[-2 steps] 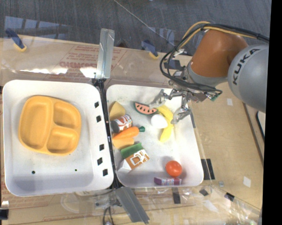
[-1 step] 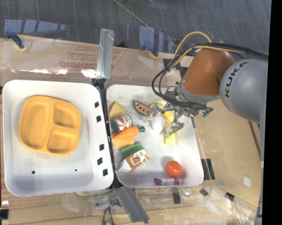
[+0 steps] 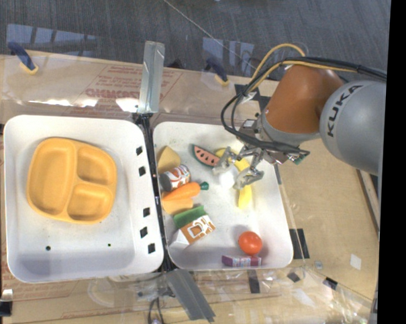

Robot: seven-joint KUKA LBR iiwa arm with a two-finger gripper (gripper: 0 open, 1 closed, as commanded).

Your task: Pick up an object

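While the grey arm (image 3: 352,124) with its orange band is reaching in from the right, the hand (image 3: 246,168) is hanging low over the upper right part of the right bin (image 3: 281,215). Its metal fingers (image 3: 251,175) are spreading a little apart, and whether they are gripping anything I cannot tell, because small yellow and white pieces (image 3: 236,167) are lying right under them. A yellow stick-shaped piece (image 3: 245,197) is lying just below the fingertips. To the left of the hand, a watermelon slice (image 3: 203,155) is resting near the bin's upper middle. Along the left wall a tan wedge (image 3: 167,159), a small can (image 3: 178,176), an orange carrot (image 3: 181,194), a green piece (image 3: 188,216) and a small orange-and-white box (image 3: 198,230) are sitting close together, several touching. A red tomato (image 3: 250,242) is lying toward the lower right, with a purple packet (image 3: 241,261) just below it against the front wall. In the left bin (image 3: 24,251), an orange divided tray (image 3: 71,180) is lying flat. Both bins are sitting side by side on the surface (image 3: 321,217).
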